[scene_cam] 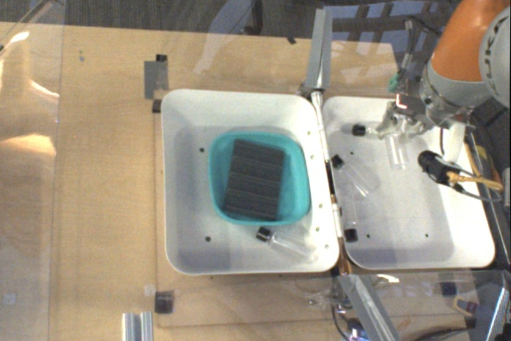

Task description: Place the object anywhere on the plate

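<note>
Nearest you, a small clear black-capped vial lies beside the teal square plate bearing a dark ribbed block; you cannot tell the fingers' state.

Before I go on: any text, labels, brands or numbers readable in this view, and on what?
None can be read.
Dark block on the teal plate: ridges, no print visible.
Both white bins: no markings.
Arm's orange band: plain.
Clear vials: too small to tell whether they carry labels.
</note>
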You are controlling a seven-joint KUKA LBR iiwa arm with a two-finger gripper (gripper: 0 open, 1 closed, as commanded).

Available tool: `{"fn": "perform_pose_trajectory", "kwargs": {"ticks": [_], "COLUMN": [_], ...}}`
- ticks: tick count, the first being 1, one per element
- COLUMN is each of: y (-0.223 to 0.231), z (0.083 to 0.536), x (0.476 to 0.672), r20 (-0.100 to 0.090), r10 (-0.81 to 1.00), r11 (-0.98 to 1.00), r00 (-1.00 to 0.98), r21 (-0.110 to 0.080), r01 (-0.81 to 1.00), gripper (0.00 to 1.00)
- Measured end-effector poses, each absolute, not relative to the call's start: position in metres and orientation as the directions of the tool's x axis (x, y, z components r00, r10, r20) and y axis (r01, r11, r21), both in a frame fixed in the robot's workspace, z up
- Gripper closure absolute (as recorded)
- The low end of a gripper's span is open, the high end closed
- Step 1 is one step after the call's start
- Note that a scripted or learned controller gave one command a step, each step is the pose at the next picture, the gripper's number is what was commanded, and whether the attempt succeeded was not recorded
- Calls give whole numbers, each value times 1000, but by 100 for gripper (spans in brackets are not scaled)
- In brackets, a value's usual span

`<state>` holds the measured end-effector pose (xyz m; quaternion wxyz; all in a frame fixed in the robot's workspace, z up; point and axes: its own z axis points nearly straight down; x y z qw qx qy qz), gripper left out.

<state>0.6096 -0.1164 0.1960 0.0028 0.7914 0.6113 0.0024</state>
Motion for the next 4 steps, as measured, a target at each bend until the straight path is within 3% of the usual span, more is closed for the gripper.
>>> {"fn": "perform_pose_trajectory", "kwargs": {"ticks": [1, 2, 3, 4], "y": [-65, 1, 1, 4], "z": [185, 232, 232, 190], "x": [549, 579, 579, 526], "r20": [1, 2, 2, 1], "r10": [987, 992, 992, 992], "r11": [-159, -124, -124, -125], "r00": [159, 124, 124, 125], "r21": [3, 7, 7, 3], "r01": [987, 992, 992, 992], "gripper": [100, 100, 0, 0]}}
